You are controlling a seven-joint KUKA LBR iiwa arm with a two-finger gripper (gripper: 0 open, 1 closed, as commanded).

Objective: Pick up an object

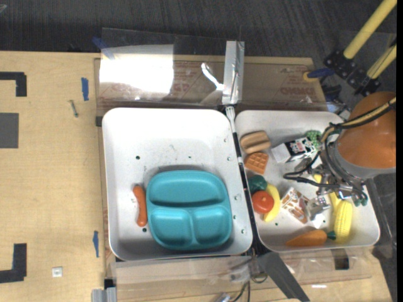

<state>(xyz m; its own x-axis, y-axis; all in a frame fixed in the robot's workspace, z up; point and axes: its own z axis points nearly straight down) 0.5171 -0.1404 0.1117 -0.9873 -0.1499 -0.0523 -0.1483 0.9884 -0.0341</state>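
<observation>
My gripper hangs low over the right bin, below the grey wrist and orange band. It sits among toy foods, close above a printed packet and just left of a yellow corn cob. Cables and the wrist body cover its tips. An orange carrot lies by the bin's front wall. A red tomato, a banana, a waffle and a brown bun lie along the bin's left side.
The left bin holds a teal divided plate and an orange sausage beside it. A black-and-white card and a green piece lie at the back of the right bin. A metal divider stands behind the bins.
</observation>
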